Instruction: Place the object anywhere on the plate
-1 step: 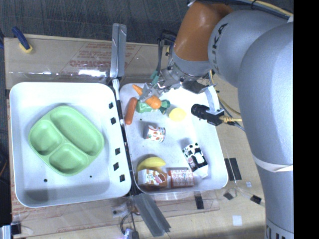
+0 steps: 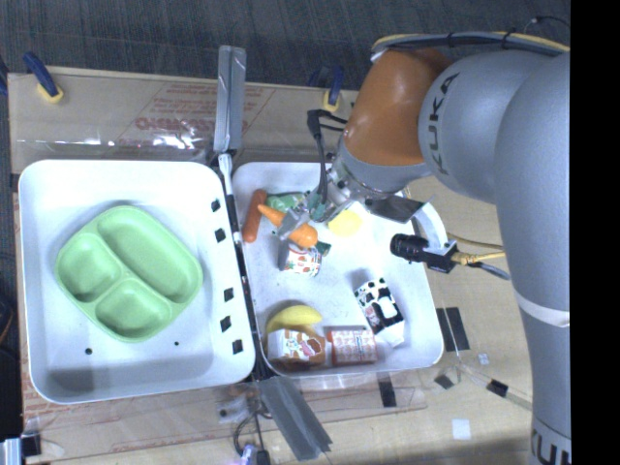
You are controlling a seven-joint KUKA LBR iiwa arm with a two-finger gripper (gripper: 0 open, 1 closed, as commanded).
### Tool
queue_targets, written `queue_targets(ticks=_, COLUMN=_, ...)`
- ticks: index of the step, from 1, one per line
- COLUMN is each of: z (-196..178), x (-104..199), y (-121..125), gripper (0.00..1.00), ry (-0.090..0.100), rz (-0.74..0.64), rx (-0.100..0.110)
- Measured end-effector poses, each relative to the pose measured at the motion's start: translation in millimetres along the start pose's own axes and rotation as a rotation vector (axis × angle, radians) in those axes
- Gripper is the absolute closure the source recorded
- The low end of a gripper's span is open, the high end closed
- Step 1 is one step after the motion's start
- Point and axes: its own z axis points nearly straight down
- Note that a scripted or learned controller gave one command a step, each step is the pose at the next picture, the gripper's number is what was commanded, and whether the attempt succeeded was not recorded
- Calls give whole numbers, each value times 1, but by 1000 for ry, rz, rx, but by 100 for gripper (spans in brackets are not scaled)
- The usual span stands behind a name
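Observation:
A green three-compartment plate lies in the left white bin, with nothing on it. My gripper hangs below the arm's orange band, low over the upper part of the right bin. It hovers over a cluster of small items: an orange carrot, a green leafy piece, a small orange fruit and a little white carton. The wrist hides the gripper's tips, so I cannot make out whether anything sits between them.
The right bin also holds a yellow piece, a black-and-white cow-pattern carton, a banana, an orange juice box and a brown packet. A raised divider separates the bins.

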Motion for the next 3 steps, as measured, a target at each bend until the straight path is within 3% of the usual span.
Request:
queue_targets(ticks=1, z=0, x=65, y=3, gripper=100, ry=0, rz=-372, rx=0)
queue_targets(ticks=2, z=-20, x=105, y=59, gripper=100, ry=-4, rz=-619, rx=-3)
queue_targets(ticks=3, z=-20, x=105, y=58, gripper=0, ry=-4, rz=-618, rx=-3)
